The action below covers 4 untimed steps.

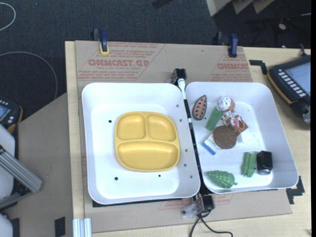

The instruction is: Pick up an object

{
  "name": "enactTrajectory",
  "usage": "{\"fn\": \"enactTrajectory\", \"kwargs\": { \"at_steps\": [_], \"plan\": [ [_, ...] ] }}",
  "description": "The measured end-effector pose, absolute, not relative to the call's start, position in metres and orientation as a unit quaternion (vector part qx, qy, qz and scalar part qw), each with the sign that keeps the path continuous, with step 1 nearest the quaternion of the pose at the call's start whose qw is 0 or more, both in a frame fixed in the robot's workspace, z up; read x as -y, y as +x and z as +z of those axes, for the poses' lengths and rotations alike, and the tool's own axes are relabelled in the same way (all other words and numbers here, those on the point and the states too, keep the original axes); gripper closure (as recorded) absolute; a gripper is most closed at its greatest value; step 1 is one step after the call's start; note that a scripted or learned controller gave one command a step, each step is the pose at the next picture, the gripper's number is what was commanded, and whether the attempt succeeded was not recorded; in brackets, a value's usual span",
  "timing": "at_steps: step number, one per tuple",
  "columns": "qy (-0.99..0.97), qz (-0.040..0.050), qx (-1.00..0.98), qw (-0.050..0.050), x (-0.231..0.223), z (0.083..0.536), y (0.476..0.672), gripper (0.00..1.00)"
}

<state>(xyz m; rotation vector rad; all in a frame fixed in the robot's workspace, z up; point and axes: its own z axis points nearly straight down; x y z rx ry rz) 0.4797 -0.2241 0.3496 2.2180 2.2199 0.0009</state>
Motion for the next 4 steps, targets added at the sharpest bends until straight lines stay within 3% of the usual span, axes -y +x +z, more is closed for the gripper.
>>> {"fn": "enactTrajectory", "kwargs": {
  "at_steps": [4],
  "plan": [
    [0.707,-0.0001,-0.707,0.000,0.2238,0.3403,0.4796,1.00]
  ]
}}
